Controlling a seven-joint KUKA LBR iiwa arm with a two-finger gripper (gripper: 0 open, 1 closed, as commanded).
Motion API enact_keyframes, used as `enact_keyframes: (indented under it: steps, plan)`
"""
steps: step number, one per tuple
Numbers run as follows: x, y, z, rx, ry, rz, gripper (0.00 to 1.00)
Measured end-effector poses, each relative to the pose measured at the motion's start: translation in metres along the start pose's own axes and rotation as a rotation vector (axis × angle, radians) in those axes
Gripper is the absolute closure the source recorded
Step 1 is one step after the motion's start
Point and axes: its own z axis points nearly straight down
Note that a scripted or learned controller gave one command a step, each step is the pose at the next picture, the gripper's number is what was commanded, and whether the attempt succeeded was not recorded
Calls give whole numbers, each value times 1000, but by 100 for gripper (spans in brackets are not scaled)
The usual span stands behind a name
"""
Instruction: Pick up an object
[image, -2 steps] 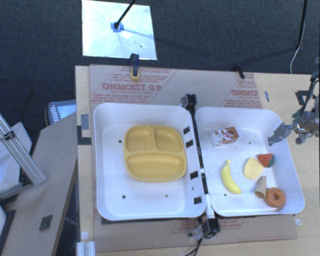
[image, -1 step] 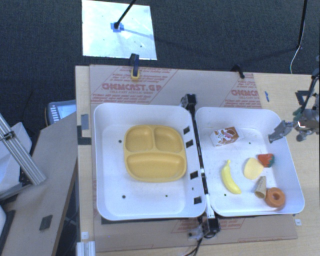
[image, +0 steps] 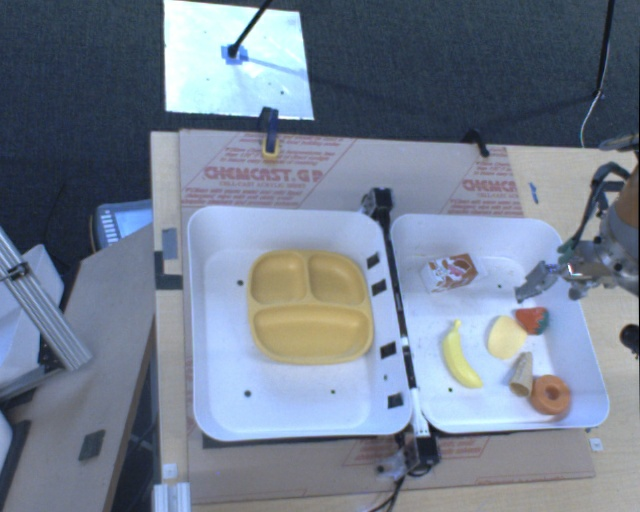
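So the tool (image: 545, 280) sits at the right edge of the frame, hanging over the right bin (image: 480, 228) near its right wall, and honestly I can't tell whether it's released or clenched from this angle, nothing looks caught in it. Pickable stuff is all in that right bin: a packet (image: 451, 271) toward the upper middle, a banana (image: 460, 356) lower down, a yellow piece (image: 506, 337) just beside a red one (image: 532, 320), then a cone (image: 522, 374) touching a donut (image: 550, 395) in the lower right. The left bin (image: 215, 300) just has a yellow tray (image: 305, 305). I'd go for the red piece since it's closest, but it's crowding the yellow one, so come straight down and centre on it, otherwise you'll nudge both. The banana is the safer target, more room around it.
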Motion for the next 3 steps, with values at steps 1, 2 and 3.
enact_keyframes:
  steps: [1,2,3]
  plan:
    - [7,5,46,-1,0,-3,0]
    - [17,14,98,-17,-3,-7,0]
    - [16,14,86,-16,-3,-6,100]
